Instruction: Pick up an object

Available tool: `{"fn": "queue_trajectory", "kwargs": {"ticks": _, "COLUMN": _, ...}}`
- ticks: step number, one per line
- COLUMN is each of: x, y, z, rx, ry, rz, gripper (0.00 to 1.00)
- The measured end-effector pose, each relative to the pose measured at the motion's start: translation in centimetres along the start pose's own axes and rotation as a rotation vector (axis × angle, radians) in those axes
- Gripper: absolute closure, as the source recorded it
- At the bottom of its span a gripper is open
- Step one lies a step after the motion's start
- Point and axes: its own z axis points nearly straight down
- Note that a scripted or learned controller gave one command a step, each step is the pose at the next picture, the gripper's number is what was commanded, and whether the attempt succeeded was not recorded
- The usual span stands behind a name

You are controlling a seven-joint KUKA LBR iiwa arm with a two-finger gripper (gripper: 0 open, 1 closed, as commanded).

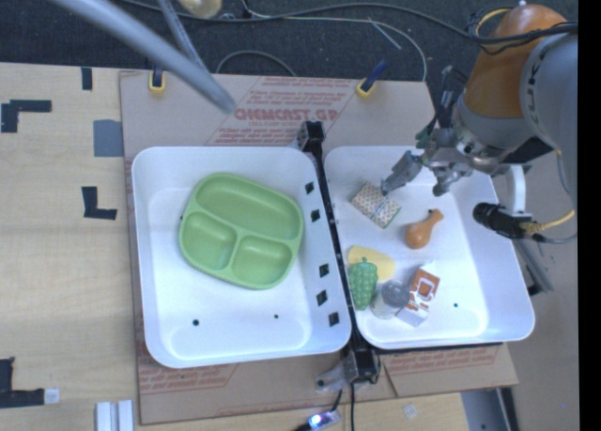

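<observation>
Camera view. Reading red print on the cardboard sheet [272, 115] behind the bins: "CHEMCAST GP", partly cut by a grey pole [103, 16] crossing at upper left. No other legible writing; the carton [422, 294] showing orange and white panels, text too small to read.

Arm [526, 72] reaching in from the right, orange band uppermost, wrist angling down and leftward over the right bin [488, 260]. Gripper [413, 180] hanging above the bin's rear part, fingers spreading apart, one finger [399, 174] pointing down-left toward the patterned pouch [376, 204], its tip just beside the pouch's upper corner. Nothing sitting between the fingers.

Right bin holding, front to back: carton and a grey item [392, 296] touching it, green grape-like piece [362, 282] just beside them, yellow piece [373, 259] behind that, brown drumstick [424, 228] near centre, pouch at rear left.

Left bin [160, 326] carrying a green divided plate [242, 230], lying flat, three compartments facing up.
</observation>
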Motion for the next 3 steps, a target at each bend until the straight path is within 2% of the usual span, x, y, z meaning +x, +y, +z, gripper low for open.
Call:
{"fn": "queue_trajectory", "kwargs": {"ticks": 1, "x": 0.0, "y": 0.3, "z": -0.8, "rx": -0.014, "ry": -0.002, "rz": -0.003, "gripper": 0.0}}
{"fn": "queue_trajectory", "kwargs": {"ticks": 2, "x": 0.5, "y": 0.0, "z": 3.7, "rx": -0.01, "ry": -0.002, "rz": -0.003, "gripper": 0.0}}
{"fn": "queue_trajectory", "kwargs": {"ticks": 3, "x": 0.2, "y": 0.5, "z": 9.9, "rx": -0.008, "ry": -0.002, "rz": -0.003, "gripper": 0.0}}
